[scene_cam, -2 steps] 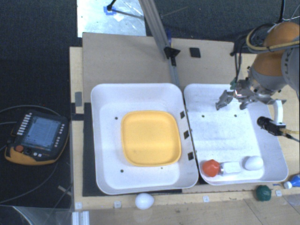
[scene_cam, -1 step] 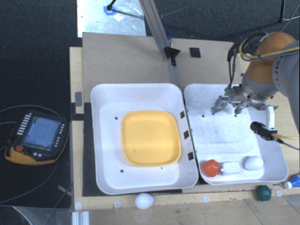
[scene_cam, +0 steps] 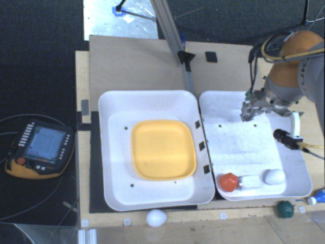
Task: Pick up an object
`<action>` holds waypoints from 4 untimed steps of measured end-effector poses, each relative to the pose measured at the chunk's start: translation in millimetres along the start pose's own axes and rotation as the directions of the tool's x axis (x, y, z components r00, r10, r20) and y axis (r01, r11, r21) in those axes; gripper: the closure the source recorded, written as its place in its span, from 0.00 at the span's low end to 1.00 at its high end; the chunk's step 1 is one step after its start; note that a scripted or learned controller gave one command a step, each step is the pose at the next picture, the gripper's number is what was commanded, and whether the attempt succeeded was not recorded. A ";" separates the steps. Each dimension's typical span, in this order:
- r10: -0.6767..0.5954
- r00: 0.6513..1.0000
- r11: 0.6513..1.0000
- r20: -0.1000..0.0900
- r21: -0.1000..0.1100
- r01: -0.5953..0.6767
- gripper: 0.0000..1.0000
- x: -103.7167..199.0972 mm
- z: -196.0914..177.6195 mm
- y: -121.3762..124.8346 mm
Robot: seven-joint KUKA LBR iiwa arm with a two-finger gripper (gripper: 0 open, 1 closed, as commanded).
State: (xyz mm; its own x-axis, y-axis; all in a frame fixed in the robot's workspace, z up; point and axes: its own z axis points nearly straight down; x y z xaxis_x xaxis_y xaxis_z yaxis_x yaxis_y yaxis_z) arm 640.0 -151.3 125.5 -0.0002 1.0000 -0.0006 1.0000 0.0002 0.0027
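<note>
one fixed camera looks down at a slant from above the bench (scene_cam: 137,60), far enough back to take in both white bins: the left bin (scene_cam: 114,136) and the right bin (scene_cam: 292,172) side by side. dark floor shows to the left and far side. the arm (scene_cam: 294,70) enters from the right edge.

Grey arm (scene_cam: 310,78), orange band, black cable, metal end effector (scene_cam: 248,114)
</note>
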 end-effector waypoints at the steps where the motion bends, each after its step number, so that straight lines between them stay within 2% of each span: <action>1: 0.000 1.000 1.000 0.000 -0.002 0.000 1.00 -9.1 -48.4 -0.2; 2: 0.000 1.000 1.000 0.000 -0.001 0.000 1.00 -9.3 -83.2 0.8; 4: -0.005 1.000 1.000 -0.002 0.002 0.005 1.00 85.6 -78.4 18.0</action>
State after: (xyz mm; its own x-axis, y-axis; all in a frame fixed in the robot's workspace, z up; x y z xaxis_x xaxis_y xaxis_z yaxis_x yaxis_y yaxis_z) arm 657.8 -65.7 203.9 -0.0049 1.0000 0.0013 1.0000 0.0049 0.0009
